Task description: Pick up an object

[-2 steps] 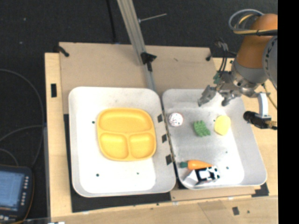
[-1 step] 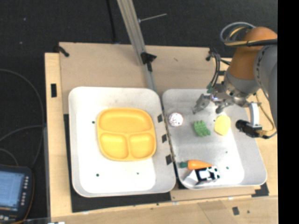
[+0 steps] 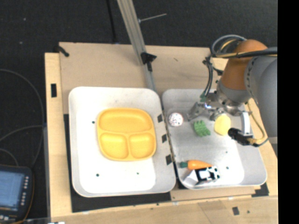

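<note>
Five loose things sit in the right bin [image 3: 254,171], and none of them is off the floor yet, so by my read the pick is not done. Nearest the tool is the green block [image 3: 202,128], lying flat on the white floor near the middle of that bin, and I take it as the likeliest target. Just beside it at three o'clock is the pale yellow piece [image 3: 222,124], pressed up against the arm's hardware. At nine o'clock from the block, well apart, rests the small white ball [image 3: 175,119], close to the bin's left wall. Down at six o'clock, along the near edge, lies the carrot [image 3: 197,164], and touching it just below is the black-and-white item [image 3: 205,174] in the near left corner.

Now the gripper [image 3: 204,107]: it hangs at twelve o'clock from the green block, near it but apart, with a strip of bare floor between them. Whether it is spread or clenched I cannot tell from this slant; the metal there is too tangled to read. Nothing shows held in it.

Further out, the grey arm [image 3: 243,78] with its orange band comes in from three o'clock. The left bin [image 3: 84,171] holds the yellow divided tray [image 3: 126,133], well clear of the action.

So what is left, as I judge it: line up over the block, descend, close, lift.
</note>
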`<control>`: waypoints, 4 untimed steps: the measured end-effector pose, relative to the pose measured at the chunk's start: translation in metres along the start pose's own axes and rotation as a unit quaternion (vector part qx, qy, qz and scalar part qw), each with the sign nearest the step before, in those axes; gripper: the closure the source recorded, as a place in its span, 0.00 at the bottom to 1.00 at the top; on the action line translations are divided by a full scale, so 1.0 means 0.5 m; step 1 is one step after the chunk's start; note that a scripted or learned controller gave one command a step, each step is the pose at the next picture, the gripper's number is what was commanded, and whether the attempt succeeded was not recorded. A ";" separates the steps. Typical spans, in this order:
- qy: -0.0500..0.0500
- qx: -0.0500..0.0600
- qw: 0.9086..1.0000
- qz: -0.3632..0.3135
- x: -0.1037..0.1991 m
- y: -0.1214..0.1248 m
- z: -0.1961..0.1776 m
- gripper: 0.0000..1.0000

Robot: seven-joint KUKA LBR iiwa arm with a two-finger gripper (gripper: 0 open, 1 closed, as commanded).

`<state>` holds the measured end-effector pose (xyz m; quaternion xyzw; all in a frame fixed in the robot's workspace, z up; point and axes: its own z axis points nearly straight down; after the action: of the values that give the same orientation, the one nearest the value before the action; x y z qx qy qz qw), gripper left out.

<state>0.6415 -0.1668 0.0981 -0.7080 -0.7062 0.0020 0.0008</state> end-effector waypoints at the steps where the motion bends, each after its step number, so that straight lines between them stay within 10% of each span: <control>1: -0.001 -0.004 1.000 0.001 -0.003 0.004 -0.029 1.00; 4: 0.000 -0.004 1.000 0.000 -0.012 0.001 -0.252 1.00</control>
<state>0.6423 -0.1729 0.2243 -0.7081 -0.7061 -0.0009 -0.0016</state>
